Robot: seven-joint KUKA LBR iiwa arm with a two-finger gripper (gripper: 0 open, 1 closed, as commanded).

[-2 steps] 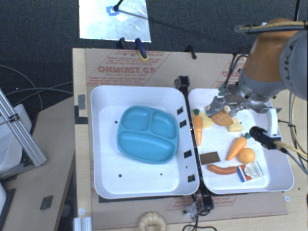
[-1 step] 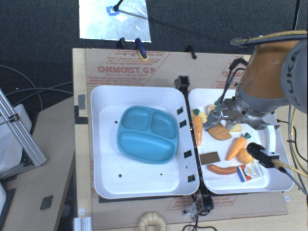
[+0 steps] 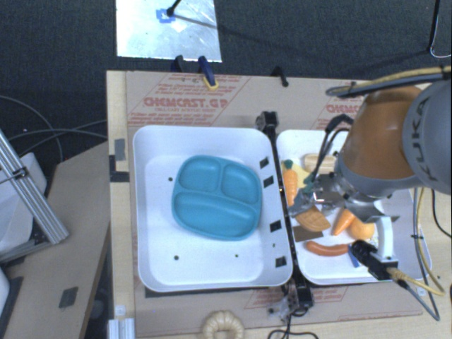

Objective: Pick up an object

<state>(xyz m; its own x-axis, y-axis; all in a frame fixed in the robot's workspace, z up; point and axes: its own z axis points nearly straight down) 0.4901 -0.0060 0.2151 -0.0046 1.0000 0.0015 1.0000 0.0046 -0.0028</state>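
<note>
Nothing is lifted yet: the pincer [image 3: 305,202], grip state impossible to tell, hangs low over the tan bread-shaped toy [image 3: 313,220] in the right white bin [image 3: 332,277].

Blue sectioned plate [image 3: 217,196] in left bin [image 3: 155,260]; perhaps foil sheet [image 3: 141,20] beyond.

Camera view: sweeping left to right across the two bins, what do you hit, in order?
Left bin → blue plate → black divider → carrot → gripper → arm. The other food pieces overlap under the arm, so I leave them out.
</note>
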